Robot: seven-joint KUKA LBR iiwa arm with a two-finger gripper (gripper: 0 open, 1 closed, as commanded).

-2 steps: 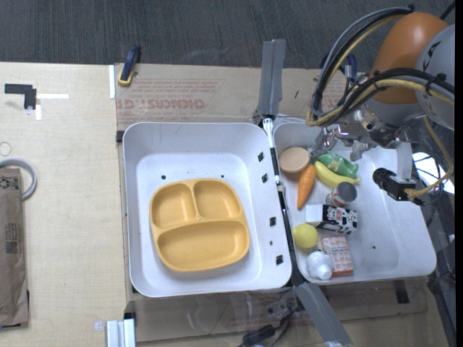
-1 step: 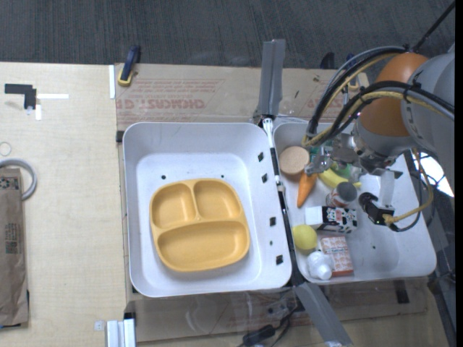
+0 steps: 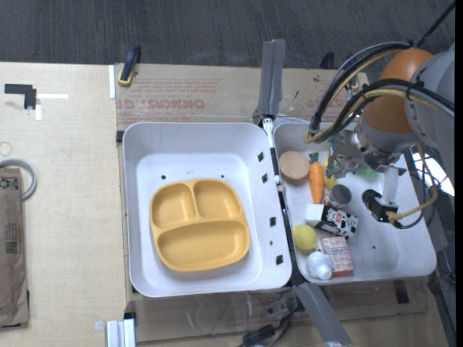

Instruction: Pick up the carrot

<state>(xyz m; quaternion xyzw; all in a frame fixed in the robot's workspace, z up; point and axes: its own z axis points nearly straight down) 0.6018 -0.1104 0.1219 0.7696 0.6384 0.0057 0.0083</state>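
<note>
End effector (image 3: 338,166) just right of the carrot (image 3: 316,182) — finger opening impossible to tell.

Light is even and fairly bright, falling from above. The white bins (image 3: 137,194) are close to washed out, their walls showing little shading. The yellow tray (image 3: 199,224) casts a soft, narrow shadow on the bin floor. A bright glare patch sits at the right edge beside the arm (image 3: 405,100), where detail is blown out. The dark floor (image 3: 181,13) at the top stays dim but shows its texture. Focus is moderate; small items in the right bin look slightly soft, and print on the cardboard (image 3: 181,96) is hard to read.
</note>
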